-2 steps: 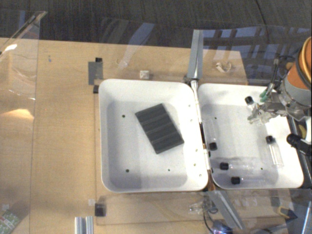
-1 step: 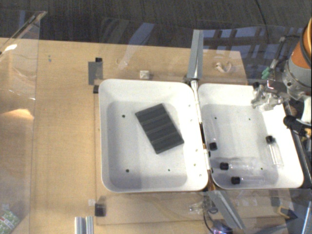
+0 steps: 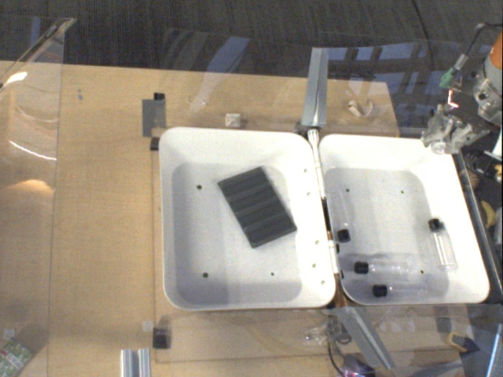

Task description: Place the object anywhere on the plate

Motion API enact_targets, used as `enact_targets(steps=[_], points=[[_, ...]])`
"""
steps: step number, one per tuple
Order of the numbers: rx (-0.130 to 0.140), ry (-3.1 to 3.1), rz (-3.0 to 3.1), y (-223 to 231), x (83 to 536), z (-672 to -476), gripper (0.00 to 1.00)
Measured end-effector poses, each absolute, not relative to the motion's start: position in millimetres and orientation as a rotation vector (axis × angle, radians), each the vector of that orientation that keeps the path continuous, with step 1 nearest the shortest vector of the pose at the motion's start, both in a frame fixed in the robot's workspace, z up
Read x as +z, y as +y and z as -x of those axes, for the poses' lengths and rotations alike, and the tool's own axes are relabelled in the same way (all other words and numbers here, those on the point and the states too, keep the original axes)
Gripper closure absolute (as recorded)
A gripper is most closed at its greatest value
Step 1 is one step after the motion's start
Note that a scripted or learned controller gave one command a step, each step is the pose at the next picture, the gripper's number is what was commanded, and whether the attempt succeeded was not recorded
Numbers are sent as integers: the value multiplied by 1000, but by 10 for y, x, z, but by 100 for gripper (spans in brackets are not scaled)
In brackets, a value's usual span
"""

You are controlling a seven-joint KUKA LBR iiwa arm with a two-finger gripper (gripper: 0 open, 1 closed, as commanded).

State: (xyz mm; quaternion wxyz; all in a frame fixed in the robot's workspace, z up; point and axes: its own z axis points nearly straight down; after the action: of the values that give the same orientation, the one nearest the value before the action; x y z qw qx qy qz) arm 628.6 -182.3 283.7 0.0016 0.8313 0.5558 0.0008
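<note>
Clear plastic tubes (image 3: 393, 268) with black caps lie in the right bin (image 3: 471, 289), well apart from the dark ribbed plate (image 3: 257, 207); likely light, slippery, best pinched mid-body; the end effector's (image 3: 449, 132) opening I cannot tell.

matt ribbed dark plate (image 3: 257, 206); glossy white plastic bins (image 3: 181, 281); wooden bench (image 3: 94, 234).

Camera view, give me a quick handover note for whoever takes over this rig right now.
Pincer: above the far right corner of the right bin, away from the objects; open or shut cannot be told.
Plate: the dark grey ribbed plate lies flat and tilted in the left bin, nothing on it.
Objects: clear tubes with black caps lie in the right bin, near its front and right side.
Done: nothing placed.
Left: pick one tube, carry it over, set it on the plate.
</note>
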Motion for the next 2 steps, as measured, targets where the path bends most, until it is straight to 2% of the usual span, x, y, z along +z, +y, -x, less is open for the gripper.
enact_targets(steps=[1, 2], points=[[2, 1422, -2799, -1725, 2926, -6490, 100], [0, 1067, -2954, -1904, 3110, -6693, 100]])
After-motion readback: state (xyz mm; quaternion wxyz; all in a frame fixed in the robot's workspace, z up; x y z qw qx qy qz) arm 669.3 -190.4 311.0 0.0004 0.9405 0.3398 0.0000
